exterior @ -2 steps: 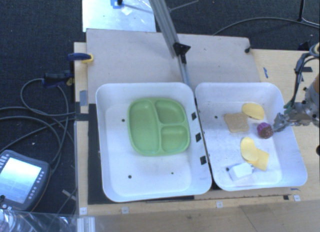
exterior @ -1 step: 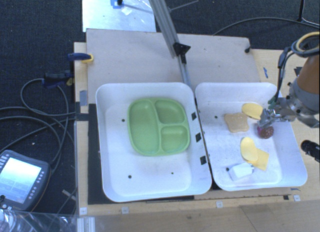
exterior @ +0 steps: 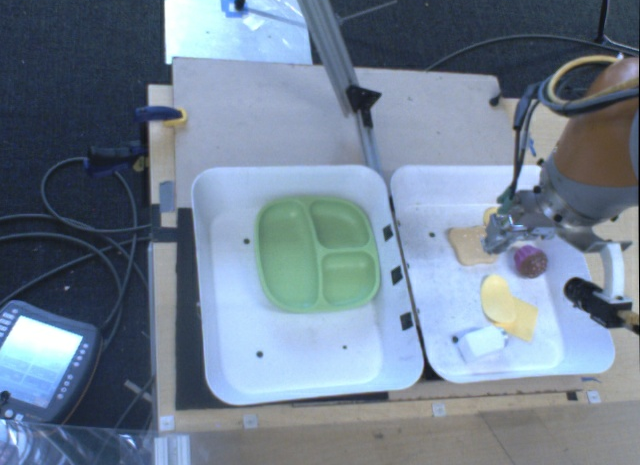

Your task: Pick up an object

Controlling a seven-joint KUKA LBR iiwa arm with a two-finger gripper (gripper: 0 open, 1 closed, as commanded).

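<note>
Two shallow white bins sit side by side on the table point(exterior: 250, 113), the left bin point(exterior: 225, 333) holding a pale green divided plate point(exterior: 318, 253) near its middle. The arm point(exterior: 595, 143) reaches over the right bin point(exterior: 440, 193), its gripper point(exterior: 497, 238) low near that bin's far edge, over a flat tan piece point(exterior: 464, 245); whether the fingers are spread or pressed together I cannot tell. Toward the near right corner lie a yellow wedge-like piece point(exterior: 505, 305), a small white block point(exterior: 481, 342), and a round dark-purple object point(exterior: 530, 261) just beside the gripper.
</note>
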